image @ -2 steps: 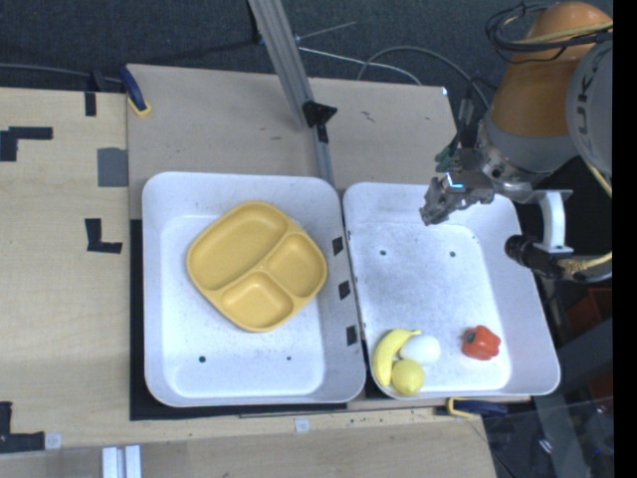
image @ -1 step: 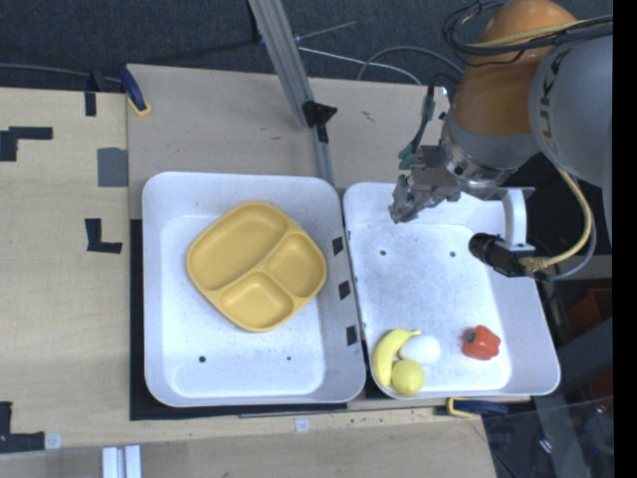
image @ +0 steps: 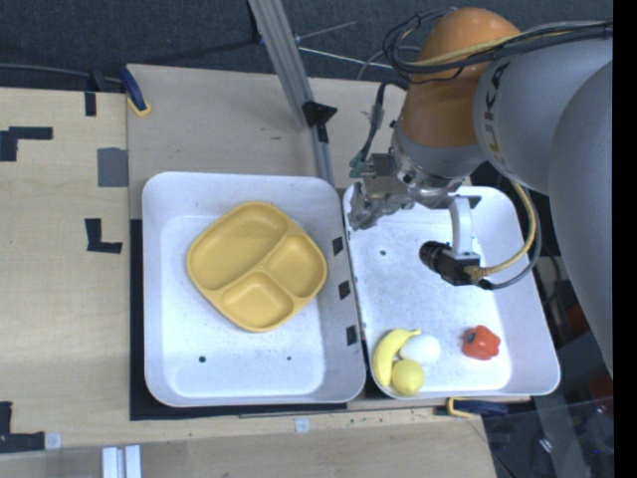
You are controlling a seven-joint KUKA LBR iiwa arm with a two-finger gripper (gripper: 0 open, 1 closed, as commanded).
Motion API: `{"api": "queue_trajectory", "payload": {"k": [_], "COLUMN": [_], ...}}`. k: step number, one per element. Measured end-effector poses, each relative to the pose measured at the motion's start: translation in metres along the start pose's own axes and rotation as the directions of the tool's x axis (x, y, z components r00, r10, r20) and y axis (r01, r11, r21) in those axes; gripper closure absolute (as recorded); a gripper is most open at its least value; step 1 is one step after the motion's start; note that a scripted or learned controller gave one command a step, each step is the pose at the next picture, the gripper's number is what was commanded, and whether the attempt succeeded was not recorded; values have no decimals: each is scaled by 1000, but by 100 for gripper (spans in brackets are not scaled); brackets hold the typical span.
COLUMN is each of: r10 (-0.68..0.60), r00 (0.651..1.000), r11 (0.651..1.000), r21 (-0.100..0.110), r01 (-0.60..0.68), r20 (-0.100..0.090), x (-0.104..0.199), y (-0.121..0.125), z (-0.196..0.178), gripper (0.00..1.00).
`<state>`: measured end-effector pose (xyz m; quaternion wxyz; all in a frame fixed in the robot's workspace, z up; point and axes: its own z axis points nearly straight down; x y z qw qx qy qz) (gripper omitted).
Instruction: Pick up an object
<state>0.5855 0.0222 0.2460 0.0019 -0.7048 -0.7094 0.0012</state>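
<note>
Arm (image: 518, 98) in from 3 o'clock, orange band (image: 453, 63) above the wrist, jaws (image: 364, 212) low over the right bin (image: 528, 366) at its 10 o'clock corner, just beside the divider between the 2 bins. Cannot tell how far open the jaws are; nothing seen between them. Pick candidates all at the right bin's 6 o'clock edge, well apart from the jaws: yellow banana (image: 386, 348) curved against the front-left corner, white egg (image: 423, 350) touching it at 3 o'clock, yellow lemon (image: 407, 375) touching both at 6 o'clock. Red pepper (image: 481, 343) alone at 3 o'clock of that cluster, near but not touching. Left bin (image: 169, 366): 1 yellow 3-compartment plate (image: 257, 265), lying flat near center, rotated slightly. Both bins side by side on the counter (image: 60, 297).
</note>
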Motion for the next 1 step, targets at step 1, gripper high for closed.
{"api": "queue_trajectory", "payload": {"k": [1], "r10": [0], "r00": [1000], "r11": [1000], "r21": [0], "r01": [0], "r20": [0], "x": [55], "y": [-2], "z": [15], "gripper": [100]}}
